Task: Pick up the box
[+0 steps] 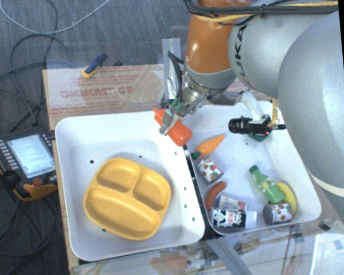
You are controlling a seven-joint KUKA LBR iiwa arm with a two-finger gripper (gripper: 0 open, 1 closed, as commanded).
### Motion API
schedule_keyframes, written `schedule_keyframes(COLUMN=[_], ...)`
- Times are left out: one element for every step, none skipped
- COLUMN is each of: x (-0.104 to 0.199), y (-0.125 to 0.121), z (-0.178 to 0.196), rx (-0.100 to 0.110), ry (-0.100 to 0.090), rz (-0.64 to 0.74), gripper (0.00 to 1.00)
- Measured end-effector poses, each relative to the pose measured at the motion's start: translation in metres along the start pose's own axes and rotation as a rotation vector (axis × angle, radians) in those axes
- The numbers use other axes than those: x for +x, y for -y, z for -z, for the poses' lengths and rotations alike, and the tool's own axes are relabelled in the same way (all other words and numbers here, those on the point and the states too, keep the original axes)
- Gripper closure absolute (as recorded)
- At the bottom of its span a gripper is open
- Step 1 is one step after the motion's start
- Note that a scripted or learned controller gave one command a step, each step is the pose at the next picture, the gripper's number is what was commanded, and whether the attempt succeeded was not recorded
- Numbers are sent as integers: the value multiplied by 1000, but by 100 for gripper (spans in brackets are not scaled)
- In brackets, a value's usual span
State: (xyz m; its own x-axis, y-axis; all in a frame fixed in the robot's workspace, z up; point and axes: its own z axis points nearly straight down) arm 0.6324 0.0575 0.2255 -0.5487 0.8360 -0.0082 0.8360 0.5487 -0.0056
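Observation:
My gripper (pixel 170 119) hangs over the rim between the two bins, near their far end. Its fingers are shut on a small orange-red box (pixel 179 132), which sticks out on both sides of them and sits tilted above the divider. A small box with a strawberry print (pixel 210 170) lies in the right bin (pixel 302 169), close to the divider. Near the front of that bin lies a black-and-white cow-print carton (pixel 231 216).
The left bin (pixel 70 143) holds a yellow divided plate (pixel 127 197). In the right bin lie a carrot (pixel 212 144), a sausage (pixel 215 194), a green bottle (pixel 265 185), a banana (pixel 290 197) and a strawberry can (pixel 278 212). A tablet (pixel 24 157) sits left of the bench.

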Motion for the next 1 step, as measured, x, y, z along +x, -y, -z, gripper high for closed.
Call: schedule_keyframes(x=[10], y=[-47], z=[53], rx=[-8], ry=[-3], rz=[464], gripper=[100])
